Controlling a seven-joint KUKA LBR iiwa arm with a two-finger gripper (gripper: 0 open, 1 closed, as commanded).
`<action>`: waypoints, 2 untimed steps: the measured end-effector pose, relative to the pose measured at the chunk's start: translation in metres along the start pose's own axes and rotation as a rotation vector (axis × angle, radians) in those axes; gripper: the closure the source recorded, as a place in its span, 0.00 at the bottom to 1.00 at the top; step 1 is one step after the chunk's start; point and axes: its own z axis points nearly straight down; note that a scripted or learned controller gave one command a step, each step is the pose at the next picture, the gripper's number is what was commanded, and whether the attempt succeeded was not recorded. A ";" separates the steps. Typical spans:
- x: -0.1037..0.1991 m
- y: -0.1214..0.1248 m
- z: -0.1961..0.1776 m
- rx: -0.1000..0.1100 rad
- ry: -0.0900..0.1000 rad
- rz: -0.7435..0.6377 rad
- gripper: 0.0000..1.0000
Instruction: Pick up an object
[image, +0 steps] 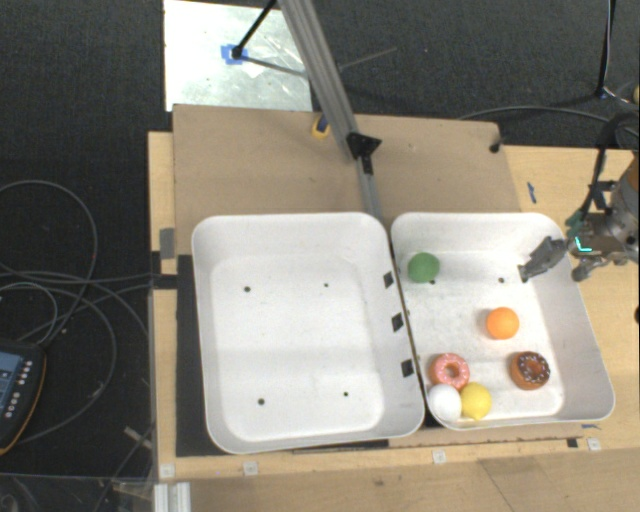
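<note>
Orange ball (502, 323) lies free mid-right bin (470, 235), apart from the green ball (423, 266) and chocolate donut (529, 370), making it the soundest target; the gripper (540, 258), state indeterminate, hovers at the rim and should descend squarely over the ball before closing.

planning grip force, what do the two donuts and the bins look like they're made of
Pink donut and brown donut: probably moulded plastic or foam toys, with flat uniform colour and dotted sprinkles. Bins: likely thin formed white plastic, matte, with rounded corners and lips.
</note>
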 end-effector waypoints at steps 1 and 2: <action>-0.004 0.006 0.044 0.004 0.000 0.003 0.00; -0.008 0.009 0.106 0.006 0.001 0.003 0.00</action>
